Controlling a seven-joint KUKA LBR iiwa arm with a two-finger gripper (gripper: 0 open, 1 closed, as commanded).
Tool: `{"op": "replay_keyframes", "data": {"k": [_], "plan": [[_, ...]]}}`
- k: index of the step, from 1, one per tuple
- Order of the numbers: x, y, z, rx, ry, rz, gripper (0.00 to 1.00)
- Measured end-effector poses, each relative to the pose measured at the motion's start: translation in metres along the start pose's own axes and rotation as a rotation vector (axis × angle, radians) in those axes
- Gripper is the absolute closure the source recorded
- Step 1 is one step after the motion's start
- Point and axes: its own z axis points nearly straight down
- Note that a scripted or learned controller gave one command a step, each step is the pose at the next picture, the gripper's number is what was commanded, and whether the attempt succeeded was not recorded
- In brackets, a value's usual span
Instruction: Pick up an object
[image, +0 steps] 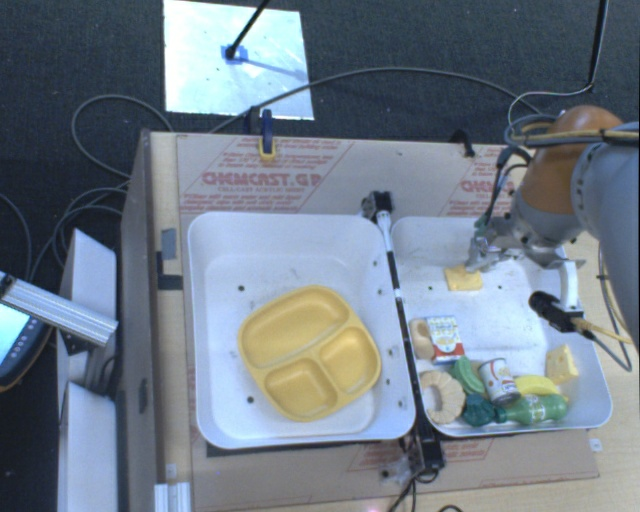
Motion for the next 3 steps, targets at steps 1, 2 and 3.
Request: {"op": "replay_keyframes", "data": {"k": [1,2,3], "plan": [[0.005,0.013,0.001,0.004,0.0,-0.001,1.0],[0.005,0.014,-0.01,0.0,-0.001,-0.003,1.0],[0.005,0.014,-0.01,0.001,-0.001,-0.004,0.0]]}}
